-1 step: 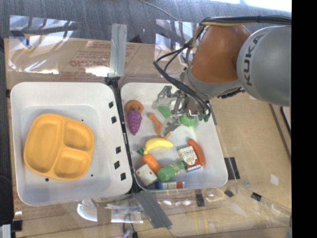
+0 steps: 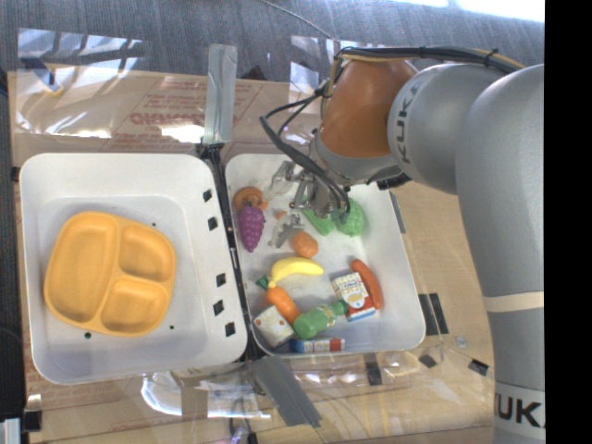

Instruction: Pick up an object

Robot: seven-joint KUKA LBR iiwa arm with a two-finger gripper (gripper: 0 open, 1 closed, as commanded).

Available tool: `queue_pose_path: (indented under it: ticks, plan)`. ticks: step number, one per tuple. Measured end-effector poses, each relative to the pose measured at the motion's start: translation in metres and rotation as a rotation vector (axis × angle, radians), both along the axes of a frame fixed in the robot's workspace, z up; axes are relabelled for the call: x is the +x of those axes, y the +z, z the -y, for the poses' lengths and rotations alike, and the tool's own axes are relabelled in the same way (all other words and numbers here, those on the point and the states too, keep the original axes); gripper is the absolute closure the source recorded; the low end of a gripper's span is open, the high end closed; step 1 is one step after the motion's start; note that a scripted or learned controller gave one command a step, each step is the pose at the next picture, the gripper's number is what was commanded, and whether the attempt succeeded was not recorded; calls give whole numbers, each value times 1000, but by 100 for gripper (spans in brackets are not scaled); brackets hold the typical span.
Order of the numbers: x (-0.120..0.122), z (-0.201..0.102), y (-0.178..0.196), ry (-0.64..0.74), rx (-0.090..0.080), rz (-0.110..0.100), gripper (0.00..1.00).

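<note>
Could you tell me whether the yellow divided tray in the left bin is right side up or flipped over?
Right side up: the yellow divided tray lies flat in the left bin with its three hollow compartments facing upward.

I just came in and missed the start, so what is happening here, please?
A grey robot arm reaches from the right into the right bin, which holds toy food. Its gripper is low among a green toy, purple grapes and a small orange piece. The left bin holds a yellow divided tray.
</note>
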State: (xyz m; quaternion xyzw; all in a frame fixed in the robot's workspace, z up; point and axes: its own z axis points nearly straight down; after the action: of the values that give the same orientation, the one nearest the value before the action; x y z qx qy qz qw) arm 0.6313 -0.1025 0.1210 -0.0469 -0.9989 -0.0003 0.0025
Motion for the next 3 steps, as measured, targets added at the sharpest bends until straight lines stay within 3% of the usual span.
queue_pose_path:
  ticks: [1,2,3]
  plan:
    - [-73,-13,-25,175,0,4,0]
    - [-91,64,61,-10,-4,11,0]
    - [-103,35,-30,132,0,7,0]
